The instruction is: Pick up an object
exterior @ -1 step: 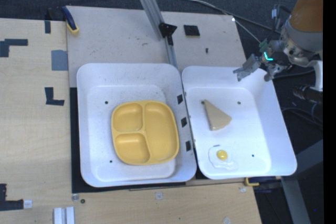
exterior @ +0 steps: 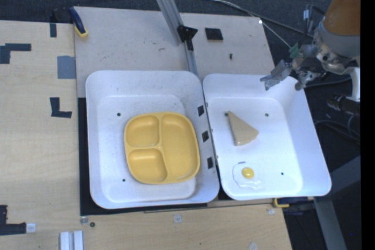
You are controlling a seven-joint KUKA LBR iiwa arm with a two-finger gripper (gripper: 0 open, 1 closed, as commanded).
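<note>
Fried egg toy (exterior: 246, 174) near front of right bin (exterior: 304, 126); tan wedge (exterior: 241, 129) mid-bin; yellow divided plate (exterior: 162, 146) in left bin (exterior: 99, 126). Gripper (exterior: 283, 76) above right bin's far rim, nothing held. Best descend centred over wedge, fingers straddling it. Finger spread hard to read; cannot tell.

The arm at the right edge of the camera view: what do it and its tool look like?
The arm has an orange-tan rounded section above a grey ring-shaped wrist. Black cables loop over its top and run beside it. The tool is small, made of grey and dark metal, with slim pointed parts. A white piece shows just below the wrist.
</note>
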